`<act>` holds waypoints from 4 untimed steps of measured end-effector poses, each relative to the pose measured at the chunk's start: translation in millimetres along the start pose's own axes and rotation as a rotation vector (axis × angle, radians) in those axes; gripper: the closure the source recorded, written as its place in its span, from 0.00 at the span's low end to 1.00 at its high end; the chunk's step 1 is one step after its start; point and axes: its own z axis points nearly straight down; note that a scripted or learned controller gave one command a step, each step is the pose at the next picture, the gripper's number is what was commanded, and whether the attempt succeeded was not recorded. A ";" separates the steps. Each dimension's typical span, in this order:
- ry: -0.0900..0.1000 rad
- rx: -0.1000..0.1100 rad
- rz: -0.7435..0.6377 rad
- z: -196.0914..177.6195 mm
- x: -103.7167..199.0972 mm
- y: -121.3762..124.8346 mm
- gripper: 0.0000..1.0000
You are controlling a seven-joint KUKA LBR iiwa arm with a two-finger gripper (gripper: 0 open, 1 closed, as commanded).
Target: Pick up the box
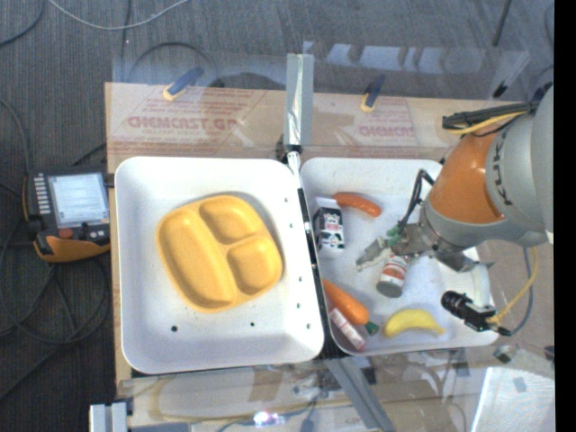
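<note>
Dark grey carpet point(81, 70) is covering the floor around the bench, with thin black cables point(90, 12) trailing across it in loose loops. A brown board point(216, 120) with faded red lettering is lying under the bins. At the left, a small handheld screen unit point(70, 201) is sitting on the carpet, glowing pale.

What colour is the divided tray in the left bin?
Yellow: the divided tray shows best in the camera view.
</note>
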 end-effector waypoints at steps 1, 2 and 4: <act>0.001 0.007 0.052 3.4 -41.5 77.1 0.00; 0.002 0.008 0.023 1.3 -16.1 31.7 0.00; 0.005 0.010 -0.026 1.1 -5.6 24.8 0.00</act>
